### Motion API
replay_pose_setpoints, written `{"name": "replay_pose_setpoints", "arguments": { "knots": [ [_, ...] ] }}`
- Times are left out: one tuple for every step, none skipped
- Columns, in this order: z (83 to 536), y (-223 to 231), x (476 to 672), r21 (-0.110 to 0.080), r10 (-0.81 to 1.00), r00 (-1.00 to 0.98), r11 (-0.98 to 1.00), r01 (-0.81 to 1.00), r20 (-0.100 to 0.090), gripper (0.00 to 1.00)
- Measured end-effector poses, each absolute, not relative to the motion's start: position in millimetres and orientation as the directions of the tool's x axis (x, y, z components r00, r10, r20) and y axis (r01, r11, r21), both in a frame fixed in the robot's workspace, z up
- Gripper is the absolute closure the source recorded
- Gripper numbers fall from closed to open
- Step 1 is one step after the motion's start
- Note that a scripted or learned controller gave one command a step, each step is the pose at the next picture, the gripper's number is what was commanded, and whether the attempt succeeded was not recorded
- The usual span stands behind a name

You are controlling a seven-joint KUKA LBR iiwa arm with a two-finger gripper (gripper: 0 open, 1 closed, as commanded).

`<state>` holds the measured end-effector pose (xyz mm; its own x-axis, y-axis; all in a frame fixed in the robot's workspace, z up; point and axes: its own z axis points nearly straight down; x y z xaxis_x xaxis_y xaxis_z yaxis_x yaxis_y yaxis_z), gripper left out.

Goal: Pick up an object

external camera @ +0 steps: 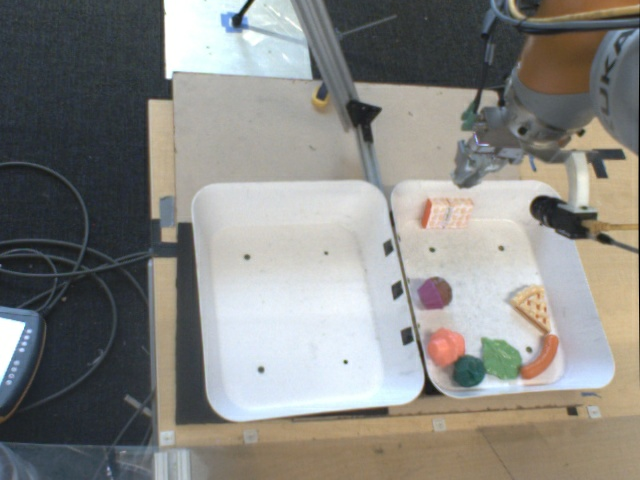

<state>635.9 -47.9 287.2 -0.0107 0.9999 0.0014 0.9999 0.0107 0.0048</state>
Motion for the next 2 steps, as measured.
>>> {"name": "replay_pose_setpoints", "arguments": {
  "knots": [
    [275.5,14.3,648.0,0.003,1.000,-0.012,0.012,1.000,0.002,1.00],
    [259.2,75.3,652.2,0.000,1.000,-0.012,0.012,1.000,0.003,1.00]
  ]
}}
